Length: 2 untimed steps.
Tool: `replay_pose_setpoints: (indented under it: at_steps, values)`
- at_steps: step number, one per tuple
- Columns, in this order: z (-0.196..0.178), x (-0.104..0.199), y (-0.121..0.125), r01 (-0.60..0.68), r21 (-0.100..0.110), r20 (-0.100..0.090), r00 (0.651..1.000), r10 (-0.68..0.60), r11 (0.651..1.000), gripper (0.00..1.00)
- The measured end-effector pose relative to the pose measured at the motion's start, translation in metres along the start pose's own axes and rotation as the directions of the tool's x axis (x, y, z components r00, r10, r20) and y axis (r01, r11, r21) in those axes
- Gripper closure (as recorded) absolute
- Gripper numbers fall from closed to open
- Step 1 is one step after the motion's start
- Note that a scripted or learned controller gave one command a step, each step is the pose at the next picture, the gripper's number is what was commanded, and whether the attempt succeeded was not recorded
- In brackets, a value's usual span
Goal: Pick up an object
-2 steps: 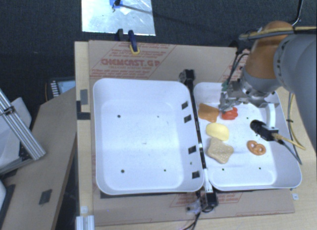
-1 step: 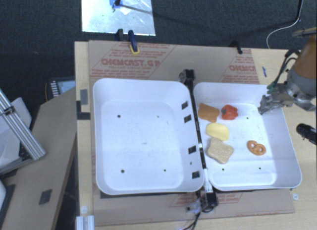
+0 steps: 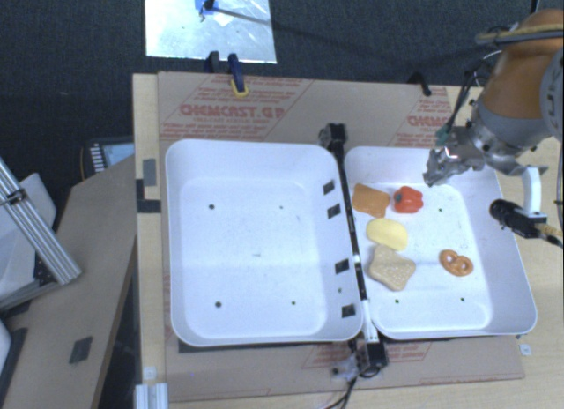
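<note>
Red and rounded with a green top, the toy tomato (image 3: 407, 198) lies just beside the gripper (image 3: 438, 174); jaw state unclear.

two bins (image 3: 256, 156), five toy foods (image 3: 388, 233)

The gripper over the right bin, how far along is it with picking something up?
Nothing looks picked yet. The gripper hangs over the right bin, near its far edge, just right of the red tomato-like piece. That piece, the orange block, the yellow piece, the bread slice and the pretzel all lie on the bin floor. Descent, grasp and lift remain.
</note>
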<state>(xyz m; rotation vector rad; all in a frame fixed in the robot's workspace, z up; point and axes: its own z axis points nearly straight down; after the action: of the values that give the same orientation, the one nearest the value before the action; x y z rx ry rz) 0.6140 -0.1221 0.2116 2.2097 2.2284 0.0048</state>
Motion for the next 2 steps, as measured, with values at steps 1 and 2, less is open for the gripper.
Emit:
replay_pose_setpoints:
  at_steps: [1, 2]
  values:
    - [-0.041, 0.067, 0.019, 0.0, -0.001, -0.001, 1.0, 0.0, 1.0, 1.0]
    - [-0.06, 0.057, -0.036, -0.009, 0.004, -0.001, 1.0, 0.009, 1.0, 1.0]
